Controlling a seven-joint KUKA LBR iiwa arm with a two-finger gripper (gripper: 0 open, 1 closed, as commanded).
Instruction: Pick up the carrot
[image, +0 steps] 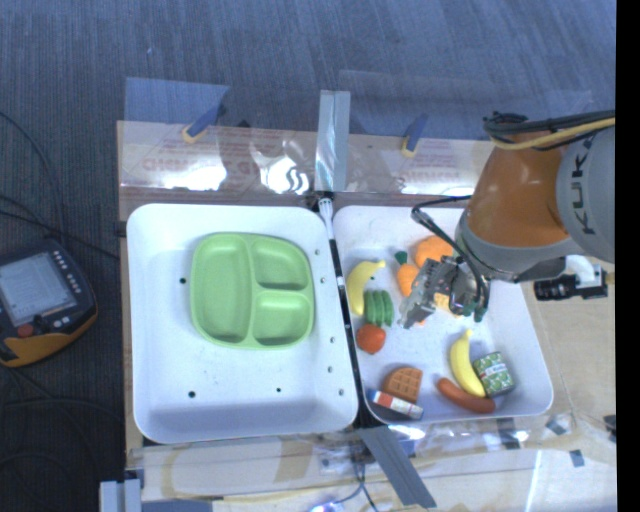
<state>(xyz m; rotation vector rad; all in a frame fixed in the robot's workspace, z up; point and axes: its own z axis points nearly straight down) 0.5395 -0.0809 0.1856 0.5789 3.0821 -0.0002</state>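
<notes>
Camera view. A bench on grey carpet bears two shallow white bins side by side; the left bin (150, 330) holds a green divided plate (252, 290), well to the left of the gripper. The arm (520, 215) reaches in from the right over the right bin (520, 330), and the gripper (432, 290) hangs low among the play food. How far its fingers are parted cannot be told, nor whether anything lies between them. The carrot (408, 280), orange, lies just to the gripper's left, touching or partly under it; which cannot be told. An orange (432, 248) sits just behind the gripper. To its left lie a yellow banana (360, 282), a green vegetable (377, 306) and a tomato (371, 339). In front of it lie a second banana (460, 364), a small green box (494, 373), a sausage (464, 394) and a waffle (404, 382).
</notes>
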